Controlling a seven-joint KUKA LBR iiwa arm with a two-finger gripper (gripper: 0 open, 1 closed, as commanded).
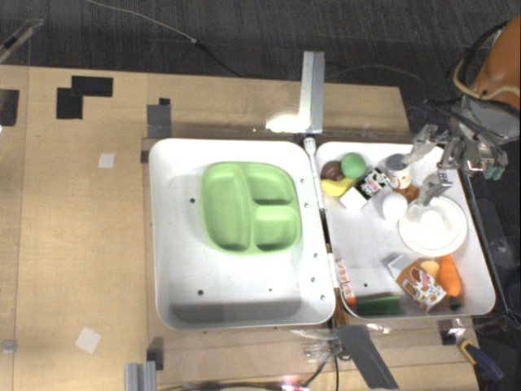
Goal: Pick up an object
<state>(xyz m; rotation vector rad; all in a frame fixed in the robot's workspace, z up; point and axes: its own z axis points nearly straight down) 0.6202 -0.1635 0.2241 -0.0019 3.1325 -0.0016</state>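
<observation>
Wooden bench [73, 243] bearing 2 shallow white bins side by side; left bin [175, 283] holding 1 green divided tray [248, 206], its long axis running roughly left to right with a slight tilt, the large compartment at its left and 2 smaller compartments stacked at its right; right bin [362, 251] holding the loose objects. White round plate [432, 225] lying flat in the right half of the right bin; below it a printed packet [421, 284] set at a slant, touching an orange carrot [450, 276] whose long axis runs near top to bottom, the narrower end toward the bin's lower rim; dark green bar [378, 305] lying along the lower wall, long axis left to right. At the bin's upper left, a yellow banana [338, 186] with long axis left to right, just beside a green ball [353, 166] and a brown ball [331, 170]; a black-and-white box [372, 183] just to their right. Arm entering from the upper right, orange band [498, 76] near the frame edge; gripper [434, 163] above the upper right part of the right bin, over the plate's upper edge, its 2 fingers spread apart with nothing between them.
</observation>
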